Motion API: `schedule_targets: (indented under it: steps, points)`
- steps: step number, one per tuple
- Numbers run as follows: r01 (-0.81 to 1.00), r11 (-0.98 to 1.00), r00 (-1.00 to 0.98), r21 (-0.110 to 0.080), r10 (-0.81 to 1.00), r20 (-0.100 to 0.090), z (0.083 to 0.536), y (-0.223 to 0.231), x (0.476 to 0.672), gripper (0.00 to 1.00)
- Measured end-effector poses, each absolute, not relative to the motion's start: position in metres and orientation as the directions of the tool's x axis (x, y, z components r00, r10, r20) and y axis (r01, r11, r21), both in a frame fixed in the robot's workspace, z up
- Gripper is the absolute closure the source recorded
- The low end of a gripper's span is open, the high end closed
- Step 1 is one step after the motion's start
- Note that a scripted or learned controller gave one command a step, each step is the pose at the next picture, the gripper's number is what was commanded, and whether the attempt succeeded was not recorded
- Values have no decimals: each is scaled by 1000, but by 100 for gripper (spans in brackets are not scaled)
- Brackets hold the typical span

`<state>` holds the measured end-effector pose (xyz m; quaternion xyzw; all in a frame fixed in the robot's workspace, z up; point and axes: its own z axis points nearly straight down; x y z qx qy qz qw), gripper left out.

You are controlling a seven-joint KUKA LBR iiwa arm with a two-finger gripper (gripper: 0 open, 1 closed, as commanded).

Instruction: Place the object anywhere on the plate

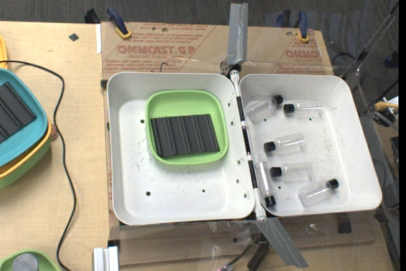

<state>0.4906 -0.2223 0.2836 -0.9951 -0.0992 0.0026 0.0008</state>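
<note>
A light green square plate [187,106] sits in the left white bin [171,200], toward its back. A dark grey ribbed mat [184,135] lies flat on the plate. Several clear plastic vials with black caps lie loose in the right white bin [355,136]: one near the back [303,111], one in the middle [284,145], one below it [288,171], one at the front right [319,191], and one along the left wall [265,187].
A stack of teal and yellow-green dishes [19,130] stands at the far left of the wooden bench. A black cable [63,155] runs down the bench beside the left bin. Cardboard with clamps [190,44] lies behind both bins.
</note>
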Motion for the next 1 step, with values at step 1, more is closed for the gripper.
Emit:
schedule_targets:
  steps: [1]
  points:
    - [197, -980, 980, -2, 197, -5, 273, -222, 480, 0]
